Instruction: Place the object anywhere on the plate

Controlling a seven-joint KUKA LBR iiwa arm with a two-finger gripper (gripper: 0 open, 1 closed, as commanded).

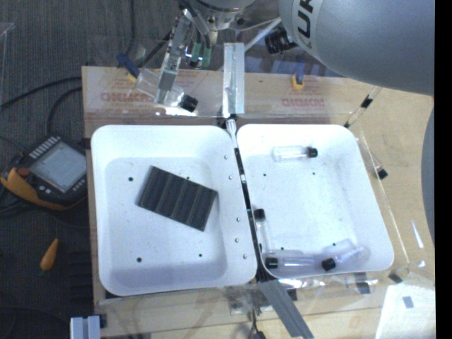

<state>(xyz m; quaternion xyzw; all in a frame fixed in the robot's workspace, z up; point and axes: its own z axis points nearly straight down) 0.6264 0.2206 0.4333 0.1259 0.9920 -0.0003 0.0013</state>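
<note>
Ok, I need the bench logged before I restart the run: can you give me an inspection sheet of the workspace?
Surface: left bin and right bin, side by side on a wooden bench.
Job's things: dark ribbed plate in the left bin; clear black-capped vials in the right bin.
Clutter: orange item on the floor.
Tool: beyond the left bin's far edge; grip state unclear.
Cables: black leads on the floor.
Surroundings: handheld pendant left of the bench.

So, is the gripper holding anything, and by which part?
Cannot tell. A clear tube overlaps the gripper, black cap at its far end; contact is blurred.
</note>
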